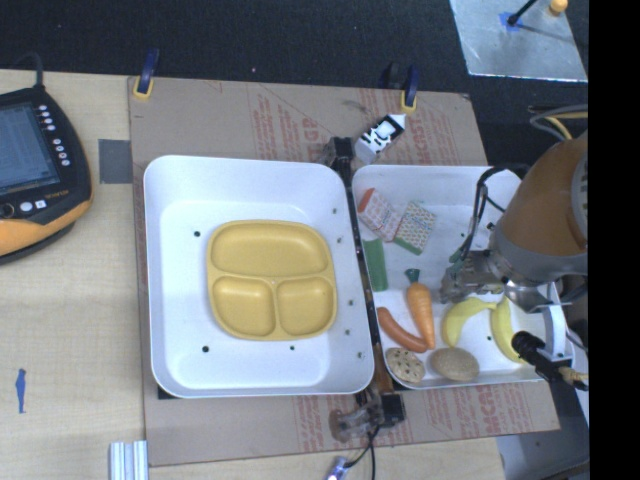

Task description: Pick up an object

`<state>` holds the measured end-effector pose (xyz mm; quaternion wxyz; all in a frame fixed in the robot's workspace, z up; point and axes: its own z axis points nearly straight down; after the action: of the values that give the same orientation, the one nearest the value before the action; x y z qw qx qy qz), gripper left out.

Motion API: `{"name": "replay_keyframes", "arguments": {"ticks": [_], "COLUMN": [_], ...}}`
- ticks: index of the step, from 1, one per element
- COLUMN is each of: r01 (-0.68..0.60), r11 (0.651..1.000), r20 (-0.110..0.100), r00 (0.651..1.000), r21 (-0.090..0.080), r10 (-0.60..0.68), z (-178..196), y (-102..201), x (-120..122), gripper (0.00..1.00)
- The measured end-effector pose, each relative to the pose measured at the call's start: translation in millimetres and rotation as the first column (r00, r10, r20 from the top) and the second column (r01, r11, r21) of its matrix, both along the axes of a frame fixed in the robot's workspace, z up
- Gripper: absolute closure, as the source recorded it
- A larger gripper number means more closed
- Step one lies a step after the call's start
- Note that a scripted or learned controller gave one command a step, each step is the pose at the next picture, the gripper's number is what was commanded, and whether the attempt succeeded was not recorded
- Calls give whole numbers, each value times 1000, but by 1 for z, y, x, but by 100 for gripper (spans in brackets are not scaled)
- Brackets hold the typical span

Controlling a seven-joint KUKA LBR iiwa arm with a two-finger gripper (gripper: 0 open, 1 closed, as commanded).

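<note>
In the camera view, your arm (545, 203) comes in from the right and hangs over the right bin (440, 176), its orange band lying above the bin's right side. The gripper (470, 280) sits low at the wrist end, just left of the band, right beside the banana (478, 318); you cannot tell from this angle how it is set, and nothing shows pinched in it.

The right bin carries the pickable things. The banana lies near the bin's lower right, curving under the wrist. Just left of it an upright carrot (421, 312) points its green tip toward the back, and a second, slanting carrot (401, 329) lies against its lower left. At the front edge you have a round cookie (406, 365) and beside it a tan potato-like lump (455, 364). Along the left wall stands a green stick (374, 264), and toward the back lie a red-striped packet (379, 214) and a checkered packet (414, 227), touching each other.

The left bin (170, 368) holds a yellow divided plate (271, 277) in its middle. On the desk (60, 348) at far left rests the teach pendant (35, 178).
</note>
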<state>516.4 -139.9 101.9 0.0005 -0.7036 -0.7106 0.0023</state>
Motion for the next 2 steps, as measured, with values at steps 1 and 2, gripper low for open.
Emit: {"name": "replay_keyframes", "arguments": {"ticks": [1,2], "r01": [0,9], "r11": [1000,1000], "r20": [0,1], "r00": [1000,1000], "r21": [0,3], "r10": [0,-9], "z": [0,-10], "y": [0,-72], "x": [0,58], "gripper": [0,0]}}
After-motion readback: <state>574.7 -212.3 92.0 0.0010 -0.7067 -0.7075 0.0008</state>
